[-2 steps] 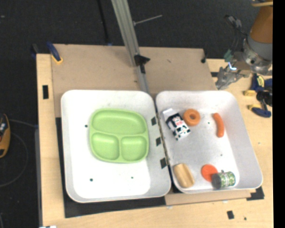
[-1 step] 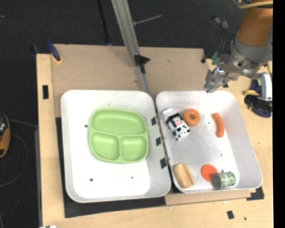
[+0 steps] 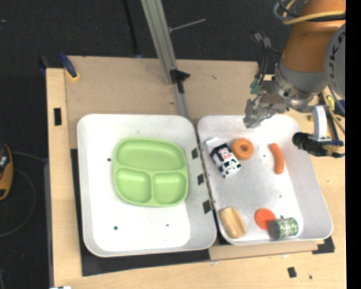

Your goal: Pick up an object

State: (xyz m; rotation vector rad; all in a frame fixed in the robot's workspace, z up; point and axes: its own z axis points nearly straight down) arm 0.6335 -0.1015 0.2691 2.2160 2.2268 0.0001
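Note:
My gripper point(image 3: 251, 121) hangs over the far edge of the right bin point(image 3: 301, 188), fingers pointing down, with nothing seen between them. Just below it lies an orange ring point(image 3: 243, 149). A black-and-white cow toy point(image 3: 224, 157) lies left of the ring. An orange sausage-shaped piece point(image 3: 277, 158) lies to the right. At the near edge sit a tan bread roll point(image 3: 232, 221), an orange disc point(image 3: 265, 217) and a green can point(image 3: 284, 227).
The left bin point(image 3: 96, 221) holds a green divided plate point(image 3: 150, 172). A grey metal rail point(image 3: 162, 41) stands behind the bins. The arm's black cable fitting point(image 3: 310, 142) overhangs the right bin's far right corner.

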